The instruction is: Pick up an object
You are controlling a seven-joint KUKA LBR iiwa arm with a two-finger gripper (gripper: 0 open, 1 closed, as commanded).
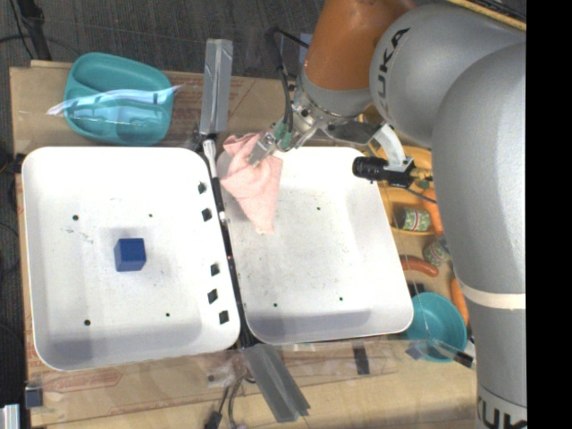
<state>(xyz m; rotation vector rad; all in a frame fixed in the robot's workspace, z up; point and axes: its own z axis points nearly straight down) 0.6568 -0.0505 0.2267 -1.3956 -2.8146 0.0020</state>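
Pink cloth (250, 181) pinched between gripper (268, 147) fingers, draping over right bin (357, 239)

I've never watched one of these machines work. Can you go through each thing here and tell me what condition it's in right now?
Gripper: shut on the pink cloth.
Pink cloth: pinched at its top, hanging crumpled over the right bin's upper left corner.
Blue cube: resting flat in the left bin, untouched.
Left bin: holds the blue cube.
Right bin: the cloth drapes over its corner.
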